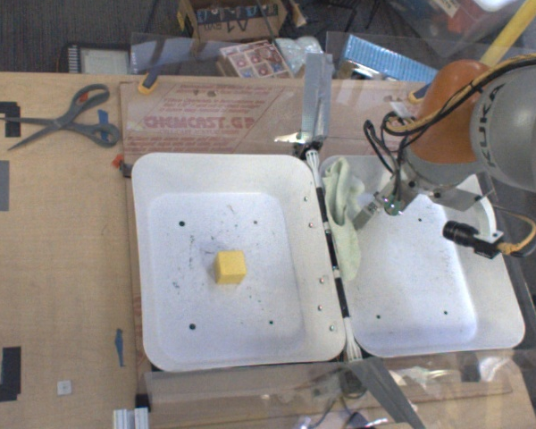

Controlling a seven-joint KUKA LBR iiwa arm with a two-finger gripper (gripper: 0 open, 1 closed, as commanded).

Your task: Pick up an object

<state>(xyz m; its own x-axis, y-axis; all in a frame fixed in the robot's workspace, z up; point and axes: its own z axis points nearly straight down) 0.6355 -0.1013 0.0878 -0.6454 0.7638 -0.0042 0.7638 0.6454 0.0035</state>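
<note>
Just arm over right bin (447,329), gripper (372,214) beside pale cloth (342,213).
Grip state: cannot tell. Yellow block (230,267) sits alone in left bin (161,195).

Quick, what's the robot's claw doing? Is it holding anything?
Gripper: down in the right bin, touching the pale green cloth at the bin's left edge. Whether it has hold of the cloth cannot be told.
</note>
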